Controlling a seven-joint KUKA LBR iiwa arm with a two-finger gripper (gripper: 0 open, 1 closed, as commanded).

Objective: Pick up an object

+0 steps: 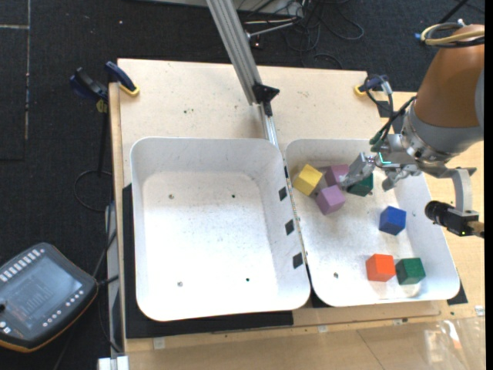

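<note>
The right bin (350,272) holds several cubes. A yellow cube (308,179) and two purple cubes (331,199) (337,175) cluster at its upper left. A dark green block (360,185) lies just right of them. My gripper (373,173) hangs directly over this green block, at the end of the grey and orange arm (454,91) that comes in from the right. Whether the block is gripped is hidden by the gripper body. A blue cube (392,220) sits lower right, with an orange cube (379,267) and a green cube (410,270) near the front rim.
The left bin (200,230) stands beside the right one, sharing a raised divider (289,214). A slanted metal rail (231,37) reaches to the bins' back edge. Clamps (115,79) (371,87) sit at the bench's back corners. A pendant (38,291) lies off the bench at lower left.
</note>
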